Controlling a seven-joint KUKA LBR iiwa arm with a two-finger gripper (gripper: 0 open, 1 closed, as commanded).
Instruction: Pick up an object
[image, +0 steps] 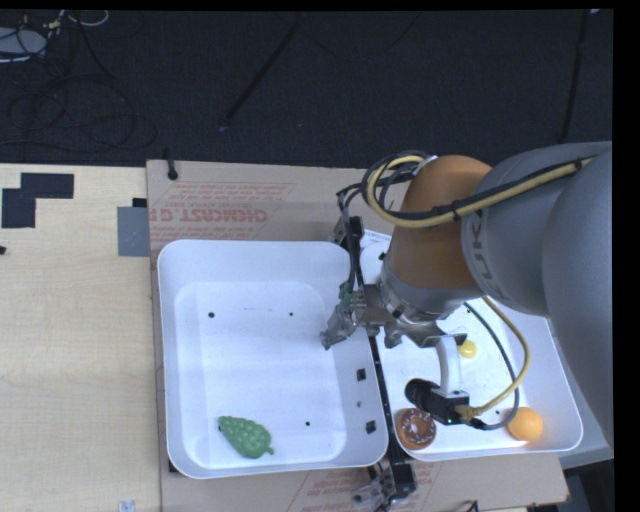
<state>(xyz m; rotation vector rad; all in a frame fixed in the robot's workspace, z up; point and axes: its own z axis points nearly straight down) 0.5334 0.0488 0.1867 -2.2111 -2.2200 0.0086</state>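
Pale wooden bench (70, 340) across the left and the near side, with a sheet of brown cardboard with red print (250, 205) laid on it under both bins.

Reaching in from the right edge: bulky grey arm with an orange band (440, 215) above the wrist, looped with yellow and black cables, hanging over the shared wall of the bins.

On the cardboard, side by side: left shallow white bin (180, 300) and right shallow white bin (560, 400), the latter largely covered by the arm.

At the arm's end, dark two-finger gripper (336, 330), low over the right-hand wall of the left bin, towards its middle. How wide it stands: cannot tell. Nothing seen held in it.

Near the front left corner of the left bin, well apart from the gripper: green bumpy grape-like cluster (245, 437), lying on the floor.

In the front left corner of the right bin: round brown disc-shaped object (414, 429).

In its front right corner: small orange ball (524, 425), against the rim.

Just beside the wrist: small yellow piece (467, 350).
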